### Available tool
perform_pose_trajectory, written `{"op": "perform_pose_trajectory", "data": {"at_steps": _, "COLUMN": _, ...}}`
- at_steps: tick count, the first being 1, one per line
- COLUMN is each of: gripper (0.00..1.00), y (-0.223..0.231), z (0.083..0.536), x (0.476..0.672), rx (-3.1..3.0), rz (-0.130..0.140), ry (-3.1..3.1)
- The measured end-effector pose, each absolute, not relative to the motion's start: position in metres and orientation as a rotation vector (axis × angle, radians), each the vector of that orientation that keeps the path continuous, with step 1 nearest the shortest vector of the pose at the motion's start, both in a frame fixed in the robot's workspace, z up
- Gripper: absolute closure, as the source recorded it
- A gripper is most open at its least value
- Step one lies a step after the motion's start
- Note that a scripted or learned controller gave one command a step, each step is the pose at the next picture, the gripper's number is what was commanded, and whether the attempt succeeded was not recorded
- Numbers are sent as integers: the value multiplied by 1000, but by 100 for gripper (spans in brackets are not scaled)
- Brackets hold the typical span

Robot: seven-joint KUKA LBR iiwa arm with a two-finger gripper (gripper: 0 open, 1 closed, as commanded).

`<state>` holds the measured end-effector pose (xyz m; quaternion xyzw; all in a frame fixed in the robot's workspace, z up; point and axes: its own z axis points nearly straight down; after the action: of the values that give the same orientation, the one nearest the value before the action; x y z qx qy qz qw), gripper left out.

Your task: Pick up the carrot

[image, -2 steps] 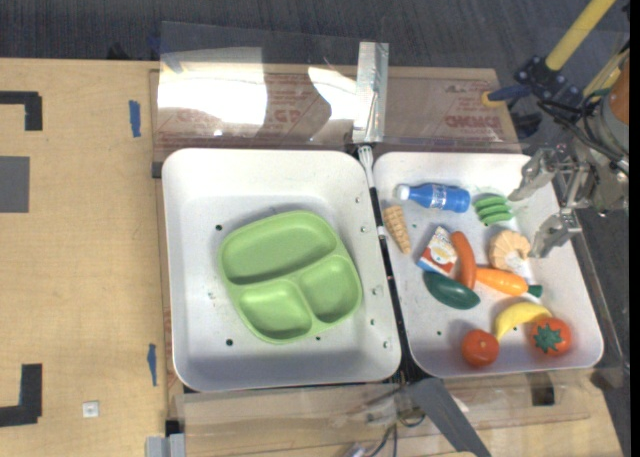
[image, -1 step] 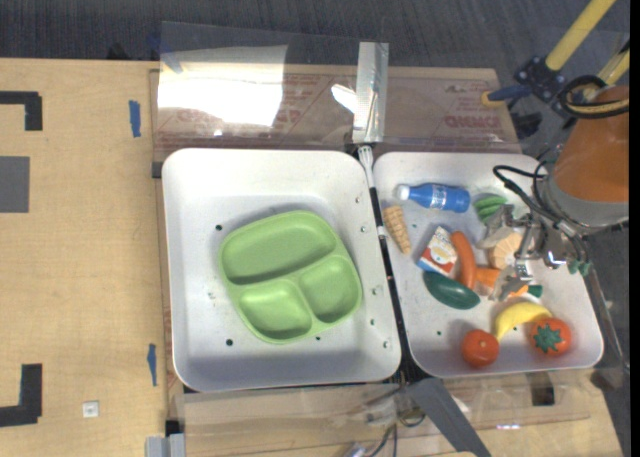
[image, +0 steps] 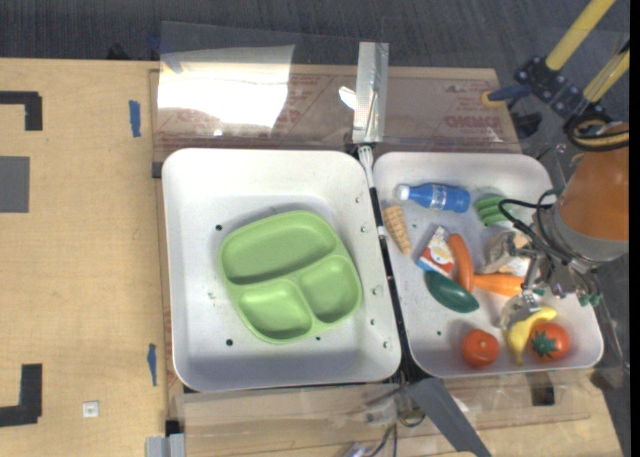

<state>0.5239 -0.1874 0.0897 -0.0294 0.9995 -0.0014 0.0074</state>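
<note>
An orange carrot (image: 463,257) lies tilted in the middle of the right bin (image: 430,345), between a red-and-white packet (image: 436,251) and the gripper. A second orange, carrot-like piece (image: 496,284) lies flat just to its right, its right end running under the gripper. My gripper (image: 530,270) hangs low over the right side of this bin, below the orange wrist band (image: 598,200). Cables and the gripper's body hide what is directly beneath it.
The right bin also holds a blue bottle (image: 434,196), a waffle cone (image: 397,227), a dark green vegetable (image: 451,293), a tomato (image: 480,347), a banana (image: 526,328), a strawberry (image: 549,341) and a green item (image: 490,209). A green divided plate (image: 290,275) sits in the left bin (image: 190,245).
</note>
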Motion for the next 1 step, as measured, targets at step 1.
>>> {"op": "perform_pose_trajectory", "data": {"at_steps": 1, "gripper": 0, "y": -205, "z": 89, "x": 540, "rx": 503, "rz": 0, "ry": 3087}}
